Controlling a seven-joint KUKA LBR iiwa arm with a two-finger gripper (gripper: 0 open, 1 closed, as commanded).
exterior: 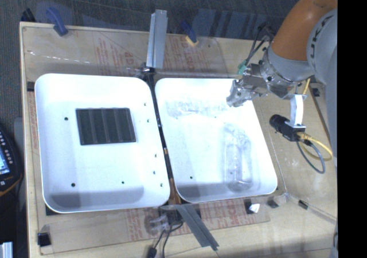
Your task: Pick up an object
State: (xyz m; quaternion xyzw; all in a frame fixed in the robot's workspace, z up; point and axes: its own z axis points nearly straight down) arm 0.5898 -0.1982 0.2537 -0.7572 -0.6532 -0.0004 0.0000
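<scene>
Over the right bin's [172, 136] far right corner hovers the gripper [236, 97], finger state unclear; a clear bottle [238, 159] lies below

Single fixed camera above the bench [34, 45], looking down at a slant — both bins, left bin [51, 136] and right bin [189, 153], fully framed; bench far edge at top, arm [304, 22] entering from right.

Arm [304, 22] reaches in from right, wrist bent down-left; jaws' state unclear.
</scene>
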